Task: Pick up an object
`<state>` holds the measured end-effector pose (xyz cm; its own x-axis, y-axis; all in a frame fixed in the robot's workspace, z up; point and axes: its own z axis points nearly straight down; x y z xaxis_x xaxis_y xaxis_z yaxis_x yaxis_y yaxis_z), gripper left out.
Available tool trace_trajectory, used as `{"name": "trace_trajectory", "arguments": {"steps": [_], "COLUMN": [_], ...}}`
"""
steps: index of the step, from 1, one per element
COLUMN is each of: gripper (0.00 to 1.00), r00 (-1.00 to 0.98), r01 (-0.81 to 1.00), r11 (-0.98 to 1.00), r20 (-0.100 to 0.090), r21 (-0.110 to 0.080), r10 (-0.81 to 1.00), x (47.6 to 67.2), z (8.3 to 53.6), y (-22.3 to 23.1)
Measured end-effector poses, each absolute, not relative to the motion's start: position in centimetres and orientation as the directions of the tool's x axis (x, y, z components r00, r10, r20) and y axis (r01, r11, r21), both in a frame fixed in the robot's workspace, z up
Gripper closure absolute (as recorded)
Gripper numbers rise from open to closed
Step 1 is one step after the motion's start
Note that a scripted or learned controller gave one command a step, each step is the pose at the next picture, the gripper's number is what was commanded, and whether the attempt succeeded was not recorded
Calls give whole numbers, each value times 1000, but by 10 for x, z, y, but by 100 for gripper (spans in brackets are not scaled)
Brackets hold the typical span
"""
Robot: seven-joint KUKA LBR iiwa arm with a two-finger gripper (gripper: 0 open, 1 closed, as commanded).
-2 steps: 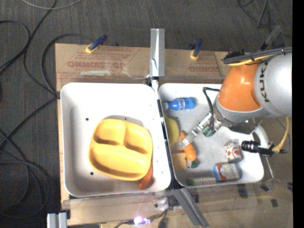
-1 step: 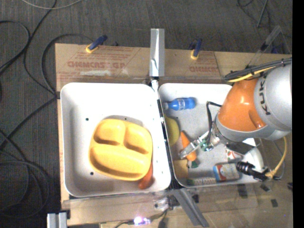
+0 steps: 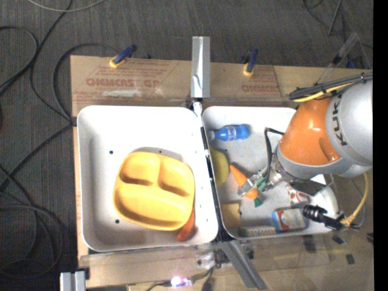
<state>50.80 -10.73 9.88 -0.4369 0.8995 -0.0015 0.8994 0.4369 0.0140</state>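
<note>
My gripper (image 3: 256, 190) is low in the right bin (image 3: 254, 115), below the arm's orange band (image 3: 309, 138). An orange carrot-like piece (image 3: 237, 175) lies right at its tip, touching or nearly touching it. A small dark green piece (image 3: 259, 202) shows just under the gripper. A blue bottle (image 3: 232, 132) lies at the bin's far side. A yellow rounded object (image 3: 220, 165) rests against the bin's left wall. A small bottle with a red and white label (image 3: 290, 218) lies near the front wall.
The left bin (image 3: 97, 132) holds a yellow divided plate (image 3: 156, 190) with an orange object (image 3: 187, 228) poking out under its front right corner. A green strip (image 3: 254, 231) and a yellow-brown piece (image 3: 231, 211) lie at the right bin's front. The arm covers that bin's right part.
</note>
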Motion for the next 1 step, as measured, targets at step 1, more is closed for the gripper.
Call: {"name": "trace_trajectory", "arguments": {"steps": [1], "gripper": [100], "r00": [-374], "r01": [927], "r11": [374], "r20": [-1], "r21": [-2], "r10": [927], "x": [560], "z": [183], "y": [-36]}}
